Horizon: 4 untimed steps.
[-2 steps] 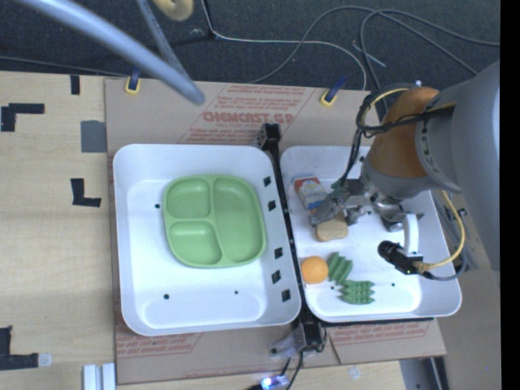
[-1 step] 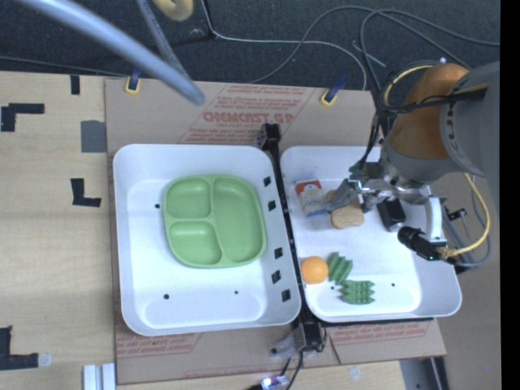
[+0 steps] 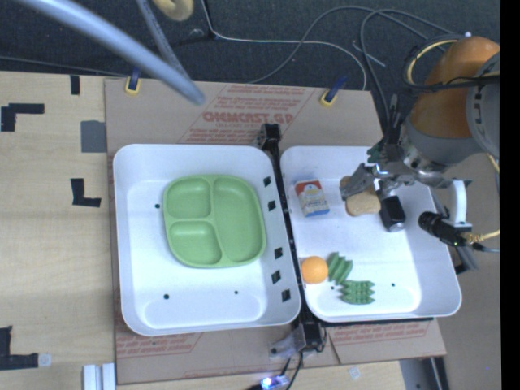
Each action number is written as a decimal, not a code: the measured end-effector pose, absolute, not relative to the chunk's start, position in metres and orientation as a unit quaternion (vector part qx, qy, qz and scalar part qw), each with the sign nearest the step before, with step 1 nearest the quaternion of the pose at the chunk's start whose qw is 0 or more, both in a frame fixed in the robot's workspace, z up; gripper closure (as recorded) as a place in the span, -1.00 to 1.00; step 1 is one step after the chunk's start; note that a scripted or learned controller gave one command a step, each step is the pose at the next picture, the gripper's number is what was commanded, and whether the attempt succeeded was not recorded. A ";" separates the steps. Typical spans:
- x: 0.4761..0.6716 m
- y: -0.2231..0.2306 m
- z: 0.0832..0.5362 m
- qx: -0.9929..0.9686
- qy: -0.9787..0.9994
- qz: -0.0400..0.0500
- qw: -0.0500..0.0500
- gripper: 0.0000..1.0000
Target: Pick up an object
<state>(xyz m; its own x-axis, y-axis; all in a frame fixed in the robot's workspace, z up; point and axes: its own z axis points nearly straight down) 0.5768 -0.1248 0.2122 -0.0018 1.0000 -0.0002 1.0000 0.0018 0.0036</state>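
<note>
where cardboard (image 3: 244,108) underlies: two bins (image 3: 134,177)

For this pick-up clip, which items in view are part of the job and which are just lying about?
Part of the job:
- gripper, low over the right bin
- tan bread-like piece at its fingertips; a grasp isn't clear
- small carton
- orange ball
- green pea pods

Just lying about:
- green divided plate in the left bin
- cables behind the bench

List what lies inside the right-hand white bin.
Inside the right-hand shallow white bin: a small white carton with a red label, a tan bread-like piece beside the gripper, an orange ball and green pea pods. The arm covers the bin's far right corner.
</note>
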 end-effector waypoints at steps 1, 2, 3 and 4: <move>0.578 -0.124 0.259 0.706 0.708 0.001 0.002 1.00; 0.589 -0.082 0.246 0.706 0.709 -0.001 -0.001 1.00; 0.609 -0.022 0.241 0.705 0.710 0.000 -0.001 1.00; 0.609 0.032 0.233 0.705 0.709 -0.001 -0.001 1.00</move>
